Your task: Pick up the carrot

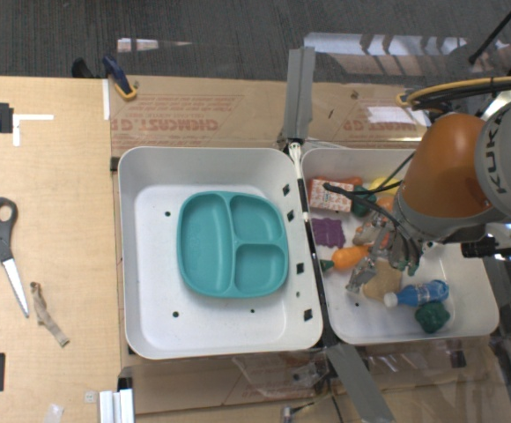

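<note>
Two bins on the surface: left bin [141, 263] holds a teal divided plate [233, 243], right bin [467, 320] holds the clutter. Arm [449, 179] hangs over the right bin, tool [381, 256] low among the items; you can't tell if it's parted or closed. Carrot [350, 256] lies in the right bin just left of the tool, near the divider. Looks like the approach step, no grasp confirmed. Next you'd want the tool centred over the carrot, clear of the purple piece [328, 232].

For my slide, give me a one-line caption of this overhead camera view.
KUKA arm's gripper hovers beside the carrot in the right bin; a teal tray sits in the left bin.
</note>
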### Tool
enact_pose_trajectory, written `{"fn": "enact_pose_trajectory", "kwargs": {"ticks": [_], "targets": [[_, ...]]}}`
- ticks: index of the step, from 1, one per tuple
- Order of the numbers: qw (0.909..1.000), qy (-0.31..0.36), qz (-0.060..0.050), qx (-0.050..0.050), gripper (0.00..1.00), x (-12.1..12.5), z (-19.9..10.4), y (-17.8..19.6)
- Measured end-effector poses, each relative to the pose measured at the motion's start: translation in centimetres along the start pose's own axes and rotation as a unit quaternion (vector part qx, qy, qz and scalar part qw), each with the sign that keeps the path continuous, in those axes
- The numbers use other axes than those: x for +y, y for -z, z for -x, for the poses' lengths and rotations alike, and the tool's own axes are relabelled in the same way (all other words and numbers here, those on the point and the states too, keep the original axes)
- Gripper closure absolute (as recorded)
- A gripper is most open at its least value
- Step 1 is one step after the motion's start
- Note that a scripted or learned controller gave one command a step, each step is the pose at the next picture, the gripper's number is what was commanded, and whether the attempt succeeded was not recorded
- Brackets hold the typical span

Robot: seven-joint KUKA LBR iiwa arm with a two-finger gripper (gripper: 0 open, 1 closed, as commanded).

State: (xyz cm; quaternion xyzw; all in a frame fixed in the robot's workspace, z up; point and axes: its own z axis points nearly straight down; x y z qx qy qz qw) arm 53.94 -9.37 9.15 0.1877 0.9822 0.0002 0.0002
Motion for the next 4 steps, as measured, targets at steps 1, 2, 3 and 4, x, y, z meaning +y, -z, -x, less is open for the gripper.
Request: {"fn": "enact_pose_trajectory", "kwargs": {"ticks": [1,2,3,4], "targets": [[0.9990,-0.045,0.000,0.000,0.00,-0.1,-0.6,0.0],[0.9990,-0.044,0.000,-0.001,1.00,-0.1,-0.5,0.9],[0.9994,-0.034,0.000,-0.001,1.00,6.5,-6.1,10.0],[0.9899,-0.142,-0.001,0.000,1.00,12.6,-10.4,10.7]]}}
